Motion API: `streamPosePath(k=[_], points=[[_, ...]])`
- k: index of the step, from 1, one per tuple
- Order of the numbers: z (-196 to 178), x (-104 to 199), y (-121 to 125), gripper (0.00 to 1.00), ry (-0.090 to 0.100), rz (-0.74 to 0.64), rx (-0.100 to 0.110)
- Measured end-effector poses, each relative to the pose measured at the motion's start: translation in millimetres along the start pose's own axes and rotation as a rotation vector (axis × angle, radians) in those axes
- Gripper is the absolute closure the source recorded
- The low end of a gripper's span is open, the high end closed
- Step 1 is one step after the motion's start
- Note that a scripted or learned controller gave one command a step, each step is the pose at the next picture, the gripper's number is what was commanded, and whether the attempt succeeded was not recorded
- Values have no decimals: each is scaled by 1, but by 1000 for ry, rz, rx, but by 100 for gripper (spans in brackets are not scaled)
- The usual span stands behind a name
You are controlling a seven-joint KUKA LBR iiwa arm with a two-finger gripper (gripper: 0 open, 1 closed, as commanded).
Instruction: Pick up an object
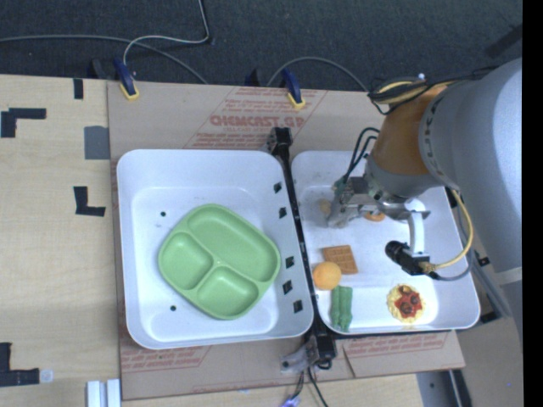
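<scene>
Gripper [344,209] low in the right bin [373,285], over the ten-o'clock part of its floor, at the end of the grey arm [488,142] with the orange band, stretched in from three o'clock. Cannot tell whether open or closed: wrist hardware covers it from above.

Just at its four o'clock, a small orange piece [374,217], close against the gripper body. Touching or a hair apart, hard to say at this blur.

Lower in the same bin, apart from the gripper, four more things:
- Tan square cracker [339,258], lying flat at about eight o'clock of the bin.
- Orange ball [327,275], touching the cracker's seven-o'clock corner, near the wall between the bins.
- Green pod-like piece [342,306], just beside the ball at its five o'clock, lying lengthwise toward six.
- Round yellow disc with red topping [408,303], at five o'clock of the bin, near the front rim and apart from the other three.

Left bin [144,195] sits at nine o'clock of the right one, rims side by side on the cardboard-covered bench [237,119]. Holds a green divided plate [219,261] with three compartments, lying flat and turned askew, over the middle of the floor and reaching toward five o'clock.
</scene>
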State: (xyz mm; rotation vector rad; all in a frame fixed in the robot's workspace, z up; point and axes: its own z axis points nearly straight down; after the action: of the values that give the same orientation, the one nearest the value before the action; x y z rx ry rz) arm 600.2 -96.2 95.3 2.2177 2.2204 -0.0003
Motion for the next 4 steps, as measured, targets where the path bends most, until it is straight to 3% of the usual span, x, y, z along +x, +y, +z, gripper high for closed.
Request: streamPosePath(k=[1,2,3,4], points=[[0,0,0,0,0,0,0],[10,-15,44,0,2,-1,0],[0,-14,44,100,1,-2,-1],[-89,49,-11,100,3,-2,2]])
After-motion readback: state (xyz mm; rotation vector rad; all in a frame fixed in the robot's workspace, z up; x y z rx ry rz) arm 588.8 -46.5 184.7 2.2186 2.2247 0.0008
